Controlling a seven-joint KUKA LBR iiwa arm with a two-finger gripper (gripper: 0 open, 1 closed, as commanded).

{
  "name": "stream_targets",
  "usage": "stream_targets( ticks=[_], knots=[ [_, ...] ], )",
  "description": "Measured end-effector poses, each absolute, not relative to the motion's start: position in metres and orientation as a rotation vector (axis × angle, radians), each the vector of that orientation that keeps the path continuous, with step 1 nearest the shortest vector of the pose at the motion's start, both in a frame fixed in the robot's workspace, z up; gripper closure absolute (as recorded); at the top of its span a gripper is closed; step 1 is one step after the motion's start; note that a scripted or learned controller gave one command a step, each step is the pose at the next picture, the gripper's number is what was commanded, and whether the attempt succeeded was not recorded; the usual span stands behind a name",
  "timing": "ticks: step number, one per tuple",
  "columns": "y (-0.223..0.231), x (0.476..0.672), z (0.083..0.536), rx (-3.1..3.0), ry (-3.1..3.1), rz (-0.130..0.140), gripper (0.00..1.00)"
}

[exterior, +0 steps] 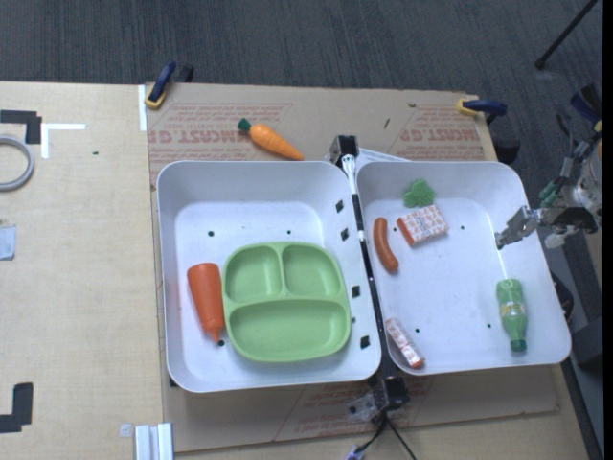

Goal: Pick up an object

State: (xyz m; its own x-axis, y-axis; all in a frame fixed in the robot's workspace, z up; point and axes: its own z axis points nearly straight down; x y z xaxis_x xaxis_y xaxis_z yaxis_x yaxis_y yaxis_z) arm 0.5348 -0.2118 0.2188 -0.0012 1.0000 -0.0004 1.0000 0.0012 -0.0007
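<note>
Hovering at the right bin's (536, 257) far right rim: hand (522, 226), fingers parted, gripping nothing. Lying untouched inside: green bottle (512, 314) nearest, sausage (386, 244), wafer block (423, 225), wrapped bar (404, 343). Nothing lifted; whole pick remaining.

Brown printed cardboard sheet (421, 134) flat on wooden bench (77, 305); blue spring clamp (161, 82) at far-left corner, second blue clamp (484, 108) at far-right.
</note>
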Motion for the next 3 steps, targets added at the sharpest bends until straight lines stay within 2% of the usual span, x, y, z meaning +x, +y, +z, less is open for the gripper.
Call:
stream_targets(
  ticks=[1, 2, 3],
  knots=[
    [-0.213, 0.511, 0.091, -2.282, -2.137, -0.010, 0.00],
    [-0.219, 0.511, 0.101, -2.296, -2.139, -0.003, 1.00],
    [-0.142, 0.542, 0.210, -2.302, -2.140, 0.000, 1.00]
  ],
)
